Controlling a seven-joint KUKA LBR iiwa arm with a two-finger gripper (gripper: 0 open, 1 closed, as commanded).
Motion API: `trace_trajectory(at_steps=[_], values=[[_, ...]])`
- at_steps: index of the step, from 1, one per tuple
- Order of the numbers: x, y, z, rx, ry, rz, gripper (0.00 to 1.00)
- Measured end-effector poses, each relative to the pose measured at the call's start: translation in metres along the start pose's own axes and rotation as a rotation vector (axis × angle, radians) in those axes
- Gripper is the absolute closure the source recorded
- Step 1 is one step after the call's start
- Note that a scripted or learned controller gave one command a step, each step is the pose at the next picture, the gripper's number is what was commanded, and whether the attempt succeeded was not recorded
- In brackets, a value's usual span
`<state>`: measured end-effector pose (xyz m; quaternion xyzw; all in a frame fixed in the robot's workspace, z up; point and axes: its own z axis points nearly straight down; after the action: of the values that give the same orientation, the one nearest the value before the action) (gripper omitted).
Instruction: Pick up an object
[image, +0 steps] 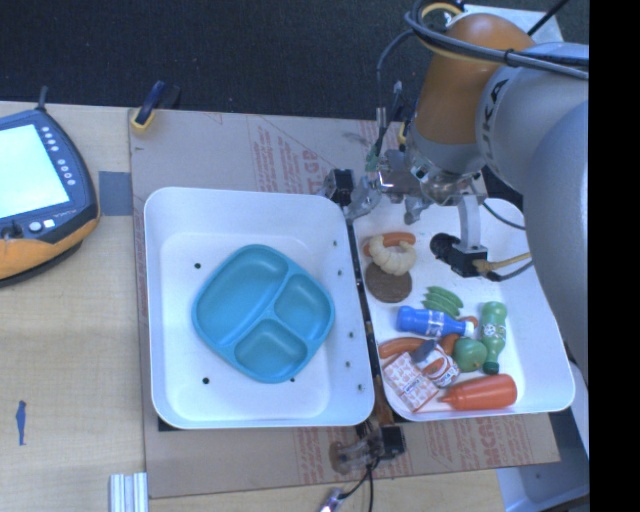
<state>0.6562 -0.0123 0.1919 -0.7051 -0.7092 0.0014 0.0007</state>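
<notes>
A cardboard-covered bench carries two white bins side by side; the left bin (160, 300) holds a blue divided tray (263, 312). In the right bin (548, 330) lies a heap of toy food: a blue bottle (430, 321), a brown disc (388, 284) beyond it, green pods (443, 298) just beside it, an orange carrot (478, 392) nearer the camera. The gripper (412, 203) hangs over that bin's far edge, beyond the bottle; whether it is wide or narrow cannot be told. Nothing appears lifted, so the pick seems wholly undone.
</notes>
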Motion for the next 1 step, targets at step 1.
trace_trajectory(at_steps=[1], values=[[0.0,0.0,0.0,0.0,0.0,0.0,0.0]])
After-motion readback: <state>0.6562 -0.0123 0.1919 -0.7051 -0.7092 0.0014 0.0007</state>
